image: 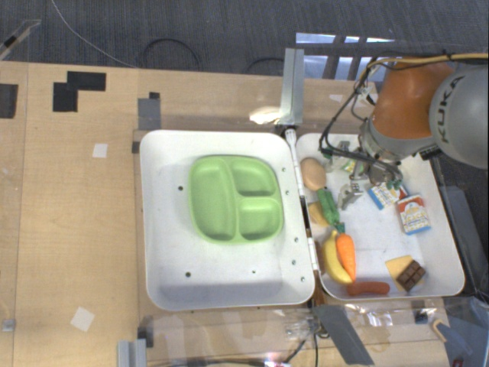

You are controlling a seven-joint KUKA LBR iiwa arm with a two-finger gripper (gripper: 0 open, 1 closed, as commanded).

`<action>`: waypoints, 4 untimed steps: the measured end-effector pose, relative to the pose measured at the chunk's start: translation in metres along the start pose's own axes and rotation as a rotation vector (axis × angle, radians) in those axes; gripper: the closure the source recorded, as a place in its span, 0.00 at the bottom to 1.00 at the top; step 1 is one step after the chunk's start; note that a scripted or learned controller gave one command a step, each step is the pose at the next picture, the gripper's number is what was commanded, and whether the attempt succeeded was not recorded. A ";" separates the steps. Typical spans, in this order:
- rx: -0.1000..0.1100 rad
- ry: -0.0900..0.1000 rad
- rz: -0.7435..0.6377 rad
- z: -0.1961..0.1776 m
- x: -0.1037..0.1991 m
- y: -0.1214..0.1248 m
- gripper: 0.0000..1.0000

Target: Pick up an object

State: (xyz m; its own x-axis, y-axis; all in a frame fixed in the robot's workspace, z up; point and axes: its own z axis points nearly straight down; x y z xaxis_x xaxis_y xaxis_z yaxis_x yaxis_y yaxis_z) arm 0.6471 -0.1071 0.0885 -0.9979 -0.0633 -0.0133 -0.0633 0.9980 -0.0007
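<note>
My gripper hangs low over the upper middle of the right bin, below the orange-banded wrist. It sits just right of a green vegetable and a beige potato, and left of a small blue box. I see nothing held in it. A red and white carton lies further right. Toward the front lie a banana, a carrot, a sausage, a cheese wedge and a chocolate piece.
The left bin holds a green divided plate. A raised rim separates the two bins. Cables loop from the wrist over the right bin's back edge. A metal post stands behind the bins.
</note>
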 end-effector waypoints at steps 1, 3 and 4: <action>0.003 0.000 0.030 -0.002 0.071 -0.033 0.00; 0.019 -0.035 0.656 -0.009 0.151 -0.004 0.00; 0.006 -0.007 0.474 -0.004 0.090 0.021 0.00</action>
State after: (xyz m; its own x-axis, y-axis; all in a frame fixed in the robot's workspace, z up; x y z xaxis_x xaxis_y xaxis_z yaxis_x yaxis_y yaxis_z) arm 0.5559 -0.0923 0.0910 -0.9167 0.3991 -0.0199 0.3992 0.9169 0.0016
